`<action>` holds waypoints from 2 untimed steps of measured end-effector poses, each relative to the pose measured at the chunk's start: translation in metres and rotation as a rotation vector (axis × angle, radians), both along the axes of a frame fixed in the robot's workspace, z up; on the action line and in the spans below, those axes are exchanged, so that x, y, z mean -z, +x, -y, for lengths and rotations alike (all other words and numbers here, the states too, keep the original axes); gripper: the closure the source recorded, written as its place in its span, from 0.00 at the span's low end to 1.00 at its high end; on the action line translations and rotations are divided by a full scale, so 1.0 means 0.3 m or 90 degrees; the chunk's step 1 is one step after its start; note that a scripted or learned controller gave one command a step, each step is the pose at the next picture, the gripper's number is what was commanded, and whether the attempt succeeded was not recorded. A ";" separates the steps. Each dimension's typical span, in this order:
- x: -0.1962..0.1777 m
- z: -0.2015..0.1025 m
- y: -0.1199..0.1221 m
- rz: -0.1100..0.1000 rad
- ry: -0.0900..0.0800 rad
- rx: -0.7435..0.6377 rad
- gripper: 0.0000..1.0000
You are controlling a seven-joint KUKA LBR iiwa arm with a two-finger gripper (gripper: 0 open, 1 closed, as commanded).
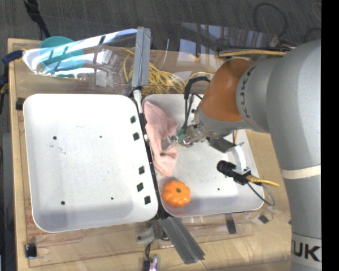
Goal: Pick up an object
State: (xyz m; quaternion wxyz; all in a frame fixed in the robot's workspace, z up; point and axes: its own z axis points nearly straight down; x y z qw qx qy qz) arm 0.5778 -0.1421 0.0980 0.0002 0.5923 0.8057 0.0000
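Nearest, at the front edge of the right bin [214, 208], sits a small orange pumpkin [176, 193], round, ribbed and glossy, likely hard plastic. Further back, a soft pink cloth [160, 134] lies crumpled along that bin's left wall, its long axis running front to back. The hand [178, 140] hangs low right at the cloth's right edge, touching or just above it; how wide it stands I cannot tell. So the cloth lies immediately left of the hand, the pumpkin well forward of it. The left bin [79, 157] is smooth white plastic. Beyond, yellow cables [158, 78] tangle on the wooden bench [51, 83].
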 end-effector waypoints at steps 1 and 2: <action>0.002 -0.070 0.046 0.003 -0.014 0.015 0.00; -0.028 -0.098 0.051 0.002 -0.005 0.008 1.00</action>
